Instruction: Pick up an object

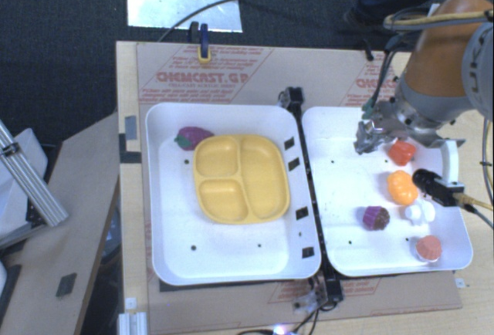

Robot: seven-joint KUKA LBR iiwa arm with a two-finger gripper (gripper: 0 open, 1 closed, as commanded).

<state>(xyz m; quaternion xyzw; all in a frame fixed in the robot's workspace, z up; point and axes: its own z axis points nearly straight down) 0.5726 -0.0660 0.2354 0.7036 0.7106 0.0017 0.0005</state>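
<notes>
End effector (369, 134) low over right bin (340, 248), upper part; grip state impossible to tell. Red-orange object (402, 153) just beside it, orange one (401, 187) below, purple piece (376, 218) and pink one (428, 248) nearer front. Yellow divided tray (240, 177) in left bin (224, 264), purple item (193, 137) touching tray's corner.

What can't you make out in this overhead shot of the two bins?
- Gripper: blurred in the camera view, so its state is unclear.
- Red-orange object: partly hidden by the arm's wrist.
- Purple item: partly hidden behind the yellow tray, identity unclear.
- Small white pieces: too small to identify.
</notes>
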